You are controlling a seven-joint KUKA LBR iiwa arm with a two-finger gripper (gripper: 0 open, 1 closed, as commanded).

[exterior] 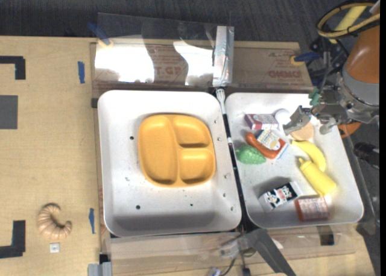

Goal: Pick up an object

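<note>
My gripper [310,122] hangs over the back right part of the right bin [350,208]. Its fingers are spread open, with nothing held between them. Just under it lie a pale orange piece [304,132] and a small white round thing [281,114]. To its left sits a pink and white box [260,121], with an orange and white packet [268,141] and a green leafy toy [250,155] in front of that. A banana [311,151] and a yellow bottle [318,176] lie below the gripper. A black and white carton [279,195] and a red can [312,208] rest near the front.
The left bin [114,148] holds a yellow divided plate [177,149]. A croissant toy [53,221] lies on the bench at the front left. Clear plastic and cardboard [181,58] stand behind the bins. Yellow cables [347,18] loop at the top right.
</note>
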